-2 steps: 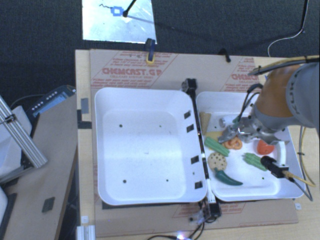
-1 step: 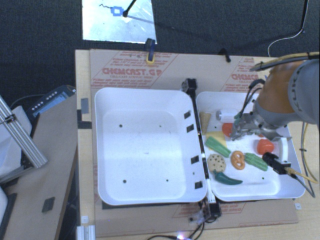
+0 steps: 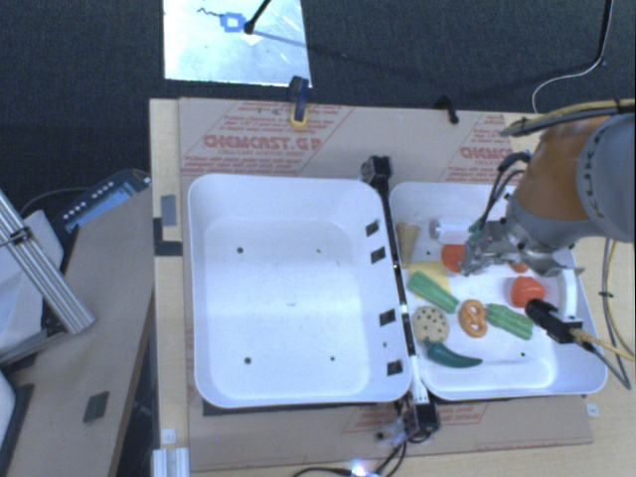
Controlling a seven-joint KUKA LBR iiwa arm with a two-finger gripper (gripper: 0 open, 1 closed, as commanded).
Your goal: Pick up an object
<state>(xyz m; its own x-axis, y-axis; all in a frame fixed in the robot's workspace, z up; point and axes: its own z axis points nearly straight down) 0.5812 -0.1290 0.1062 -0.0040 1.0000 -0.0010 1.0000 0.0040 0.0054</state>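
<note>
My gripper (image 3: 474, 259) hangs low in the right bin (image 3: 566, 366), near its back middle. It sits right over a small red-orange piece (image 3: 453, 257), which peeks out to its left. In front of it lie a yellow wedge (image 3: 425, 269), a green pod (image 3: 432, 290), a pretzel (image 3: 473, 317), a second green piece (image 3: 509, 320) and a red tomato (image 3: 527, 290). A cookie (image 3: 430, 323) and a dark green pepper (image 3: 454, 357) rest near the bin's front. An ice-cream cone (image 3: 408, 238) and a white bottle (image 3: 449, 230) are at the back.
The left bin (image 3: 214, 296) stands beside the right one, with a black clip rail (image 3: 390, 266) between them. Both rest on a cardboard sheet (image 3: 268, 137). The arm (image 3: 571, 182) comes in from the right above the right bin's back corner.
</note>
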